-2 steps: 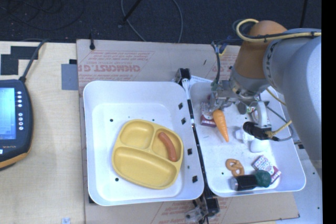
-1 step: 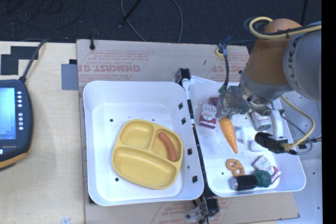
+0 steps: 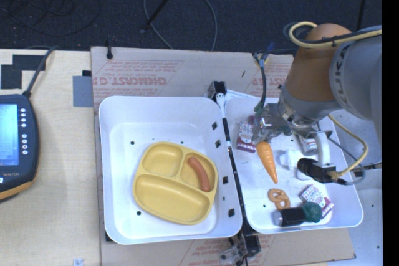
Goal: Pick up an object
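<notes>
The arm [image 3: 324,71] reaches over the right bin [image 3: 349,212], and its gripper [image 3: 269,123] sits just above the top of the carrot [image 3: 267,160]. Whether it is spread or closed cannot be told. The carrot lies in the right bin, pointing away from the gripper toward a pretzel [image 3: 278,197]. Left of the carrot, the other bin [image 3: 118,128] holds a yellow tray [image 3: 156,190] with a sausage [image 3: 199,172].

Arm [image 3: 358,65]: 1 unit, grey casing. Rounded orange band [image 3: 315,68] above the wrist. Yellow cable [image 3: 300,27] loops at the band. Wrist hardware dark metal.
</notes>
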Robot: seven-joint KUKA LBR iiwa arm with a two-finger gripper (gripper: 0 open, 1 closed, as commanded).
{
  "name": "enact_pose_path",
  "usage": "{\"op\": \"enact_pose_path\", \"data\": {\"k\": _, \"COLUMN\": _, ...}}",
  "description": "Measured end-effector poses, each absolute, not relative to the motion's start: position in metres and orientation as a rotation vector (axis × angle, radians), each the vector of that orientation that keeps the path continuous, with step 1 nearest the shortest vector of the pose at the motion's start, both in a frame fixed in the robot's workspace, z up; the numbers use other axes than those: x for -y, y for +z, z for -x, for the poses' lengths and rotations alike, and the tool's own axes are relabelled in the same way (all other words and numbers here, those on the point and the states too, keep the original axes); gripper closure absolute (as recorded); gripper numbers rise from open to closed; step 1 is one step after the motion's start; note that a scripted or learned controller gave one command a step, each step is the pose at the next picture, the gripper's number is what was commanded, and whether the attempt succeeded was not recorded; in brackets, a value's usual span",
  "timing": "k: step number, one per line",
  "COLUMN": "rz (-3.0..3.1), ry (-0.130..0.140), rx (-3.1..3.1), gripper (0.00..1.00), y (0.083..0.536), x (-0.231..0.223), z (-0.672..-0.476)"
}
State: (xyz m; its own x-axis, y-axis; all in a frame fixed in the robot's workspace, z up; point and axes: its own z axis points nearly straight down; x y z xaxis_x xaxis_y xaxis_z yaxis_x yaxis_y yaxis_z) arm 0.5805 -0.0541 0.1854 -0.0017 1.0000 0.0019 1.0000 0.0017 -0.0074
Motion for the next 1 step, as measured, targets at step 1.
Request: {"op": "enact_pose_path", "data": {"k": 1, "rz": 2.216, "ry": 0.002, "rx": 2.223, "gripper": 1.00, "y": 0.2143, "x": 0.0262, "z": -0.5915}}
